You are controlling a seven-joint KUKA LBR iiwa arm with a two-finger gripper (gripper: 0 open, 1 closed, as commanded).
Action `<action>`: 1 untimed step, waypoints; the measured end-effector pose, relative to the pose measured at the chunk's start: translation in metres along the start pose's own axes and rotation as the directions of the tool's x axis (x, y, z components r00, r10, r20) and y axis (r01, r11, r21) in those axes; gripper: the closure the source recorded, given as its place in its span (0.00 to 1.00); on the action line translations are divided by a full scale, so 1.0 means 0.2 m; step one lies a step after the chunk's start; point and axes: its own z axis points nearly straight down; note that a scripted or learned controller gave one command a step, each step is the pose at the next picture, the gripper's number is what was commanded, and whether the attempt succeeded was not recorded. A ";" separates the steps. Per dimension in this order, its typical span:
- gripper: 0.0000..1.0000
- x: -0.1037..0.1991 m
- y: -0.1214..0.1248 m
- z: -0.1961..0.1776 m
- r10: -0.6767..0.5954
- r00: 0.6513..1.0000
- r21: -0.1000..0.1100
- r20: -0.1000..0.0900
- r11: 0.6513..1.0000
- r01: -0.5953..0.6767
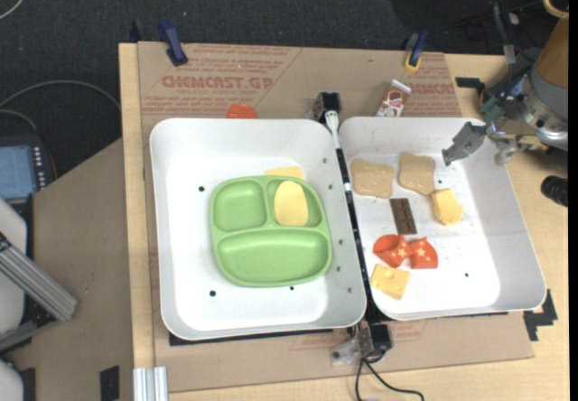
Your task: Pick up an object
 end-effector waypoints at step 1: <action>0.00 0.21 -0.16 0.45 -0.003 1.000 0.011 -0.005 1.000 0.003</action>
